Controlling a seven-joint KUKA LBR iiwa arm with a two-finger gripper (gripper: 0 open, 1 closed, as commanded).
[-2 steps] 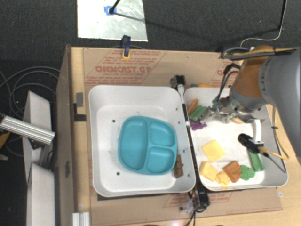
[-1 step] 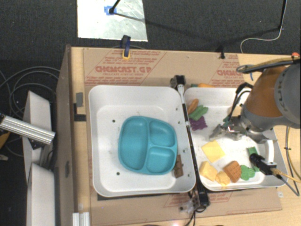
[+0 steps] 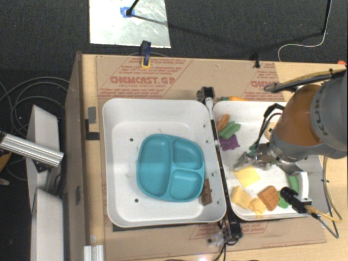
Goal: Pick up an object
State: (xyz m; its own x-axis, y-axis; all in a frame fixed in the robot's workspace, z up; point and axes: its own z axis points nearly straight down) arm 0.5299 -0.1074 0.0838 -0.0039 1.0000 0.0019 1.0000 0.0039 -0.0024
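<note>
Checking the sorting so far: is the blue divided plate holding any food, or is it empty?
Empty. The blue divided plate lies flat in the left bin, all three compartments showing bare blue.

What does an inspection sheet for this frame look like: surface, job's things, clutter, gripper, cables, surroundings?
Surface: cardboard-lined bench bearing a left bin and a right bin.
Job's things: right bin holds toy food: yellow block, purple piece, green piece, orange piece, brown waffle-like piece, pale yellow piece.
Clutter: teal divided plate in the left bin.
Gripper: gripper low over the right bin, just above the yellow block; grasp cannot be told.
Cables: white cable on the dark floor; black cables at left.
Surroundings: reflective sheet on the floor; metal framing at left.
</note>
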